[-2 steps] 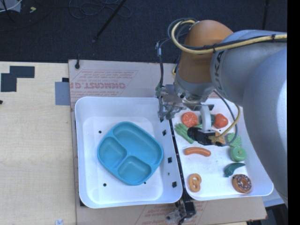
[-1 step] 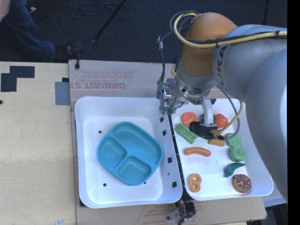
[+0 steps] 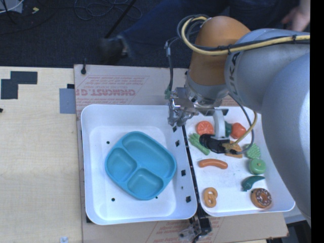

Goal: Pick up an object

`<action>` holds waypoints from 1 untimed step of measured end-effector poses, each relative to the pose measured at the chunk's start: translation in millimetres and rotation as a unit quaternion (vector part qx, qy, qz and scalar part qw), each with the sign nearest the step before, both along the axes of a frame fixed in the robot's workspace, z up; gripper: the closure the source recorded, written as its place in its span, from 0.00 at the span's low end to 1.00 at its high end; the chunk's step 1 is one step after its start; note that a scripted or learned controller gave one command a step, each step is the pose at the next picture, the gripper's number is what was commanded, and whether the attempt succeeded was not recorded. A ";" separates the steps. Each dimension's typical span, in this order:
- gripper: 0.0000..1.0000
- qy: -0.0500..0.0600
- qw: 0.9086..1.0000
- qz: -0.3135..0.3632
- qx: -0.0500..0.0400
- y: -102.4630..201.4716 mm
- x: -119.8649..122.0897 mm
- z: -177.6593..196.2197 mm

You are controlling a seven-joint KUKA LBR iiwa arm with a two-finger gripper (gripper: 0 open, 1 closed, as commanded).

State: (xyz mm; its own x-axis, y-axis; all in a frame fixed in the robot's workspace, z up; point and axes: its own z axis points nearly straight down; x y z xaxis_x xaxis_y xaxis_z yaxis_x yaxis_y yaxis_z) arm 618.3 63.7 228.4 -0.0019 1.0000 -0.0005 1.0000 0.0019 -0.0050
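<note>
Right white bin [image 3: 283, 204] | tool [image 3: 178, 116] at its inner rim, grip state unclear | orange toy [image 3: 204, 127] just beside

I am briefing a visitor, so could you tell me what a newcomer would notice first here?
The big grey arm with its orange band dominates, reaching in from the right over the right bin. Next comes the blue divided plate lying in the left bin, against the small toy foods scattered in the right one.
</note>
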 end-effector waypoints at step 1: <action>1.00 0.000 1.000 -0.001 0.000 -10.6 -7.1 8.4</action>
